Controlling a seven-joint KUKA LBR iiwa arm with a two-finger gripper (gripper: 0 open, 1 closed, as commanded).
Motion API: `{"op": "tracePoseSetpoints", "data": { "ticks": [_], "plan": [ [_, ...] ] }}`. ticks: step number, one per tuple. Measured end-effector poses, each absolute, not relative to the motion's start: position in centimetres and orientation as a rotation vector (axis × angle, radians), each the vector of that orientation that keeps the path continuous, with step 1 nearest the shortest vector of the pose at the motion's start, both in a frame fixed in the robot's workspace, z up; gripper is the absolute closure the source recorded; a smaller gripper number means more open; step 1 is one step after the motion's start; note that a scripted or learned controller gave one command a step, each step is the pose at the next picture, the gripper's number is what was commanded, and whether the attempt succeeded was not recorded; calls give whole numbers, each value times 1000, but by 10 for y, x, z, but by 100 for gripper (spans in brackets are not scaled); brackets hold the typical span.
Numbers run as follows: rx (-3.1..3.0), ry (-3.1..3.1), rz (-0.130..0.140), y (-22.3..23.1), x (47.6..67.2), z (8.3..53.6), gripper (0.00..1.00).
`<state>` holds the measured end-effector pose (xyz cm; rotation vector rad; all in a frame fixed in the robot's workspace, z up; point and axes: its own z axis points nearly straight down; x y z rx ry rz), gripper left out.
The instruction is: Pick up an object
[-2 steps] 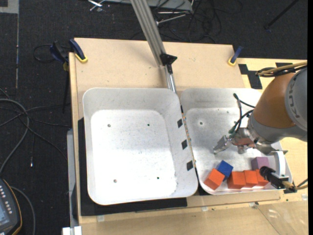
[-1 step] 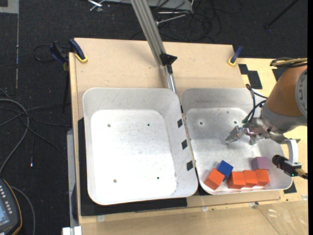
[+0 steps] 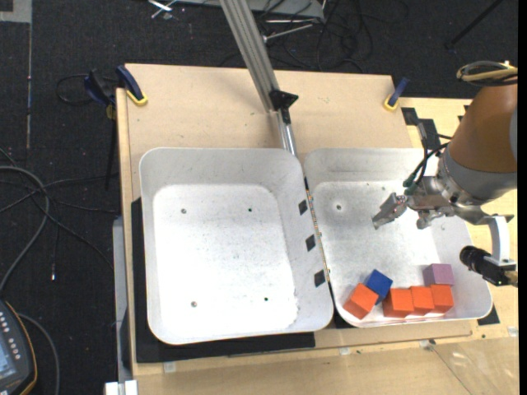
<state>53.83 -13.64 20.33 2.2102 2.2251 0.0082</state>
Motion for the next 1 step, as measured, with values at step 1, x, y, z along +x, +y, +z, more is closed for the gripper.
{"op": "tracePoseSetpoints", "data": {
  "ticks": [1],
  "plan": [
    [2212, 2226, 5, -103, 541, 228, 0]
  ]
}}
